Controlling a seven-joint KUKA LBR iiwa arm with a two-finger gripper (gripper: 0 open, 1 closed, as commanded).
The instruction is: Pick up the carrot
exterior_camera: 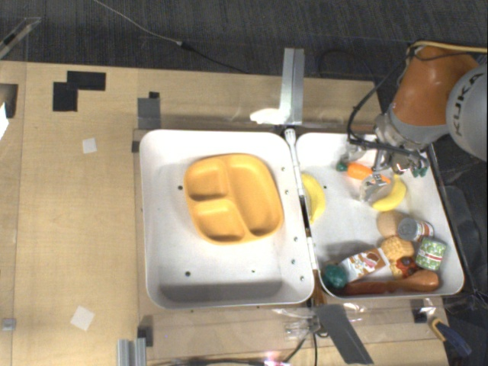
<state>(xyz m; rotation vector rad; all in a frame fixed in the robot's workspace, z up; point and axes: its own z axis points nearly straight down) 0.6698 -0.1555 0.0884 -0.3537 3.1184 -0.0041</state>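
The arm [438, 90] reaches over the right bin [450, 227]. Left of the fingers, across the divider, the left bin [164, 273] holds a yellow tray [229, 197]. The gripper [379, 181] hangs low; whether its fingers are spread or pressed together I cannot tell. A banana [392, 197] lies touching them below. The carrot [357, 170] lies just left of them.

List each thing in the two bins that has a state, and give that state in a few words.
carrot: lying in right bin, beside the claw, not lifted
claw: low over right bin, by the carrot
yellow tray: flat in left bin, compartments up
banana: lying against the right bin's left wall
can: on its side, near corner
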